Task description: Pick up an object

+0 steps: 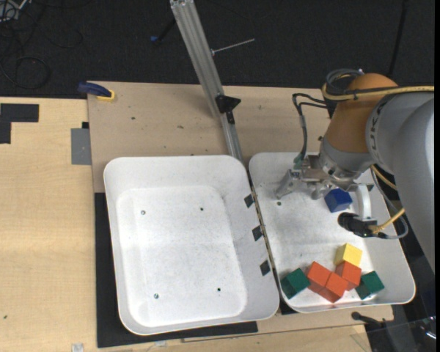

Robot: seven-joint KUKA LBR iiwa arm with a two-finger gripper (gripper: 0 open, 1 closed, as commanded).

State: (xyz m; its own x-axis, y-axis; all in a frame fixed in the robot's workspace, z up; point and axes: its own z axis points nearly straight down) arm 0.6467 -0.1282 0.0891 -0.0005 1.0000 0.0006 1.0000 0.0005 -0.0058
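Grey-and-orange arm's two-finger gripper (308,178) lowered into right-hand shallow white plastic bin (297,229); claw state cannot be told, wrist blocks it. Small blue cube (338,199) seen just beside gripper, apparently ungripped. Other coloured blocks (330,277) clustered at bin's near edge, likely slid together.

Blue cube (338,199) in right bin's upper part, apart from others.

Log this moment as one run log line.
gripper low in right bin | blue block beside it | grasp unconfirmed | other blocks at front
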